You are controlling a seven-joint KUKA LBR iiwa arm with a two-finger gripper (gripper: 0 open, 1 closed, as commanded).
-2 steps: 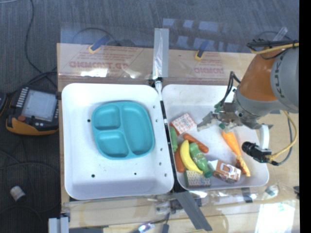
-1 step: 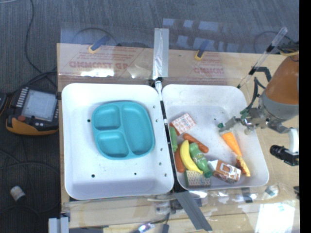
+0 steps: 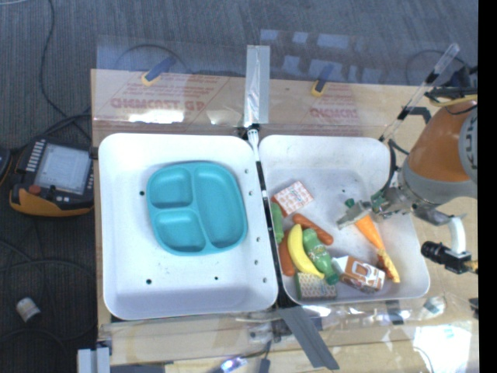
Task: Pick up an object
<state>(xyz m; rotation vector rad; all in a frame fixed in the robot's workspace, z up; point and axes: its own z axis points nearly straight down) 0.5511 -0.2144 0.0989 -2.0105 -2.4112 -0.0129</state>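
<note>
Gripper [image 3: 359, 212] low in the right bin [image 3: 342, 150], fingers slightly apart, nothing between them; orange carrot [image 3: 371, 232] just beside it. Banana [image 3: 299, 249], small red-patterned box [image 3: 293, 197], other toy food crowd that bin's near-left corner. Left bin [image 3: 124, 282] holds teal divided plate [image 3: 196, 207].

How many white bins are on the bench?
2. The left bin holds a blue divided plate. The right bin holds the toy food pile, with the banana among it.
</note>
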